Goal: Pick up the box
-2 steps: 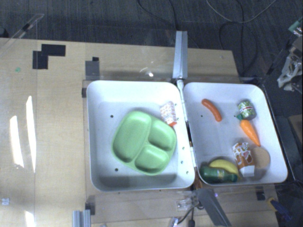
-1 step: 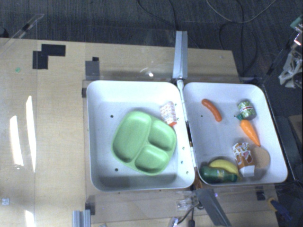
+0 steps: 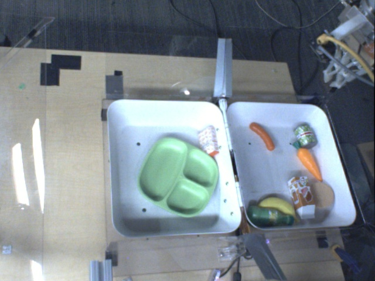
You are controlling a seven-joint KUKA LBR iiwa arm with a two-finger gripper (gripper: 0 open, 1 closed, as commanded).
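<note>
Camera view from above, looking down on two white bins. The box [image 3: 300, 195], a small white and orange carton, is seen lying in the right bin [image 3: 275, 174], near its front right corner. Its long axis is judged to run roughly from the back of the bin toward the front, slightly slanted.

The gripper [image 3: 341, 63] is seen well apart from the box, outside the bin and beyond its back right corner. Whether it is open or closed cannot be told. A reach forward and down toward the box would be called for.

The box is crowded. A tan round item [image 3: 324, 195] is pressed against the box on its right. A banana [image 3: 275, 204] lies just beside the box on its left, with a green bottle [image 3: 270, 216] in front of that. A carrot [image 3: 309, 164] lies just behind the box, and a green can [image 3: 304, 136] further behind. A sausage [image 3: 262, 136] lies behind and to the left of the box, well apart.

Far left of the box, a green divided plate [image 3: 179, 174] and a small wrapped packet [image 3: 208, 139] are held in the left bin [image 3: 126, 157].
</note>
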